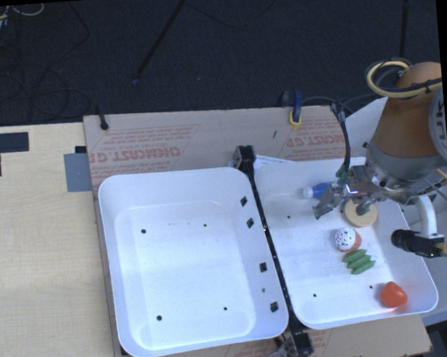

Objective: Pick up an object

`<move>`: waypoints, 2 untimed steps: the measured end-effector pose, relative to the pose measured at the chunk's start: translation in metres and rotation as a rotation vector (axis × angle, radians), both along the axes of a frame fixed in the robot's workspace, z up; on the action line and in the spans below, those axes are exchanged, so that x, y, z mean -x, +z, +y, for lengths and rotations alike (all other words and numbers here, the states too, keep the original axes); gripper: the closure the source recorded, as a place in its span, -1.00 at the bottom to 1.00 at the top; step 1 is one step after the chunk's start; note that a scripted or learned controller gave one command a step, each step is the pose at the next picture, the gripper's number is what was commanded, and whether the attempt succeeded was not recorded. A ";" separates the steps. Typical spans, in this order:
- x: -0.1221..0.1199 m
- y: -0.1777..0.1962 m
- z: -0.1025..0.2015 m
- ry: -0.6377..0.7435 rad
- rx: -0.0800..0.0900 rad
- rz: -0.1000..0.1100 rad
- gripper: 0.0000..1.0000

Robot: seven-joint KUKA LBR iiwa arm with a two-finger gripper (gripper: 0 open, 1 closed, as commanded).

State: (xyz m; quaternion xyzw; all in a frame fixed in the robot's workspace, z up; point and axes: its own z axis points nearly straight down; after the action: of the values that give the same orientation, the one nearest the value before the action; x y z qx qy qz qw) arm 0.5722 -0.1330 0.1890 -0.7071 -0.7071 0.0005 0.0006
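On the worktop (45,267), in the right bin (319,297), my claw (330,201) hangs at centre right, its grip unreadable from here, with the white ball (344,239) just below-right of it.

Even overhead light is washing the white bins (183,255) almost to glare (faint shadows are gathering along their inner walls), while the floor (196,44) behind is sinking into grainy, soft-focus dark.
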 end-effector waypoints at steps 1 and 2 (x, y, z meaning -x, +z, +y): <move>0.022 -0.009 -0.027 -0.002 -0.001 0.004 -1.00; -0.020 0.032 -0.083 -0.002 0.005 -0.007 -1.00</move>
State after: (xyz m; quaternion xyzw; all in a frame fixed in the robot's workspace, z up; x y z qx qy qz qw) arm 0.5926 -0.2164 0.2209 -0.7079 -0.7063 -0.0002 -0.0034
